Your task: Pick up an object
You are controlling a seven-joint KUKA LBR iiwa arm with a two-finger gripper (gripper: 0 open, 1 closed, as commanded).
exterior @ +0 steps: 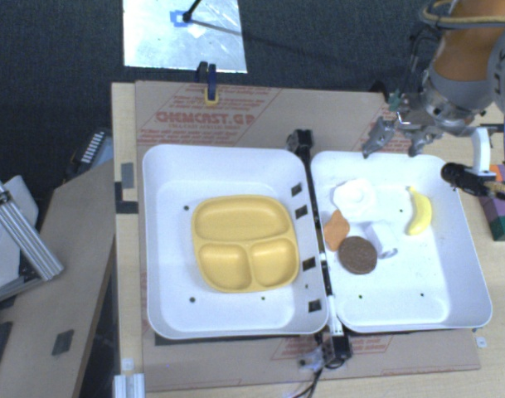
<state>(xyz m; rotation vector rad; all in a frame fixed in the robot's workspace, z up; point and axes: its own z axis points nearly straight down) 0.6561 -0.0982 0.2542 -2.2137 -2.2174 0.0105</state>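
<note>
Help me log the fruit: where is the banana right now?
The banana lies in the right bin, near its right wall, right of the white object and below the gripper.

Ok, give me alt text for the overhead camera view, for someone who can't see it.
The end effector hangs open above the far edge of the right bin, which holds a banana, a white item, an orange piece and a brown disc. The left bin holds a yellow divided tray.

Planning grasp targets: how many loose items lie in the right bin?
4: banana at right, white item at top, orange piece left, brown disc below it. Something white could go unnoticed.
</note>
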